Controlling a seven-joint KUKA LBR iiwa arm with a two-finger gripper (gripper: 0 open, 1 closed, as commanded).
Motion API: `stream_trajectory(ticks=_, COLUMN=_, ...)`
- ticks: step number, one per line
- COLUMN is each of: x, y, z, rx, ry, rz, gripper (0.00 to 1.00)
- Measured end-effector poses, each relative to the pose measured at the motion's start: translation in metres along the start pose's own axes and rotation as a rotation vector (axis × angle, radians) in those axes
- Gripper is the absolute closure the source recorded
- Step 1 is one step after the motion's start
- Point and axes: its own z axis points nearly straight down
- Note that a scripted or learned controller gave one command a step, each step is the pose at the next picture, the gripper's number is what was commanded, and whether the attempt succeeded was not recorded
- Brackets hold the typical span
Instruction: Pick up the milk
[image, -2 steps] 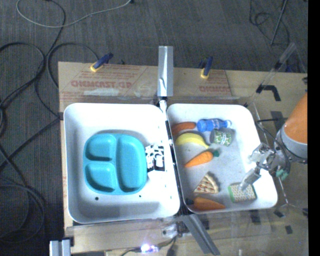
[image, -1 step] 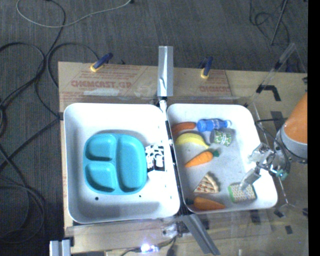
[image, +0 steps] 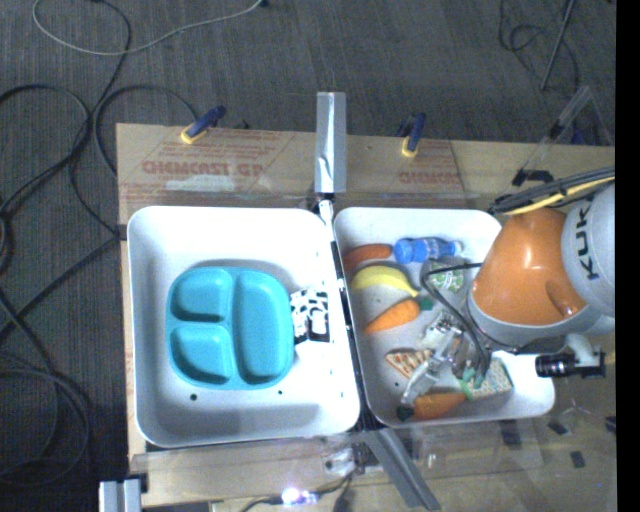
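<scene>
The milk is a small carton with a black-and-white cow pattern. It lies in the left bin, against that bin's right wall and just right of the blue divided tray. My gripper hangs low over the front part of the right bin, among the toy food there. It is well to the right of the milk, with the wall between the bins lying between them. The arm's orange band covers the right side of that bin.
The right bin holds a blue water bottle, a yellow fruit, a carrot, a toast-like slice, a second orange piece and a red-brown piece at the back. Clamps and a metal bar stand behind the bins.
</scene>
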Motion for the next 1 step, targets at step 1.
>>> stream_trajectory(ticks=1, x=-0.0216, y=0.0752, z=-0.0812, rx=-0.001, ry=0.001, rz=-0.006, gripper=0.00)
